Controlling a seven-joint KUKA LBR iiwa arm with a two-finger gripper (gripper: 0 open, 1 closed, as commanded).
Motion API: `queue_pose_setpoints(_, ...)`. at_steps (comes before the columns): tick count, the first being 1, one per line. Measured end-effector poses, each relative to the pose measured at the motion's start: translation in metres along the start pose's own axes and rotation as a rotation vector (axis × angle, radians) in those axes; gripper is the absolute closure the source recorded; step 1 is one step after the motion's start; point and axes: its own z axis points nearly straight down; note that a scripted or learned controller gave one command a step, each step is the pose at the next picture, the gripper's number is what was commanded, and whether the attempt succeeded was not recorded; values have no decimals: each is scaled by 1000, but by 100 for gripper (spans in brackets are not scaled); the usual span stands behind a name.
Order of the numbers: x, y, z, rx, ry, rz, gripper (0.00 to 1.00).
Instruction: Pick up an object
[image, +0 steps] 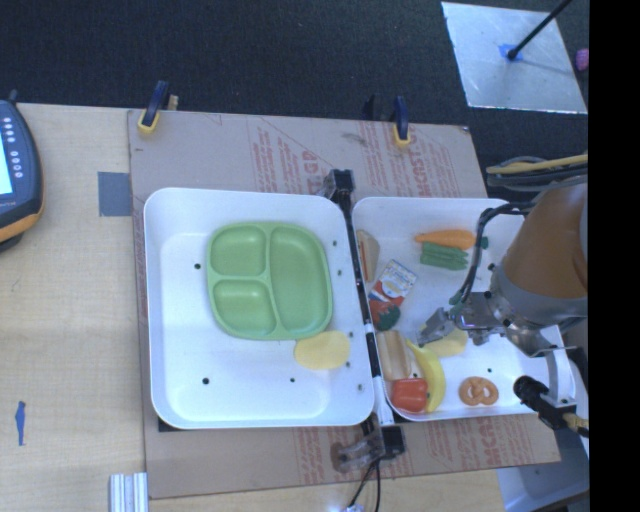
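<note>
- Right now I see my jaws low in the right bin, over its middle; I cannot tell whether they are apart or together.
- Just beside and below them lies a banana, yellow and curved, with a pale yellow piece touching its upper end.
- A red tomato-like piece sits against the banana's lower end, and a pretzel lies apart to the right.
- Farther up, an orange carrot lies over a green vegetable; a small packet rests near the bin's left wall.
- The left bin holds a green divided plate and a yellow chip-like piece; its lower half gives me broad bare floor.
- The right bin is crowded along its left wall and bottom edge.
</note>
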Motion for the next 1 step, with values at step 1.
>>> queue_pose_setpoints(1, 6, -18, 34, -10, -4, 3, 0)
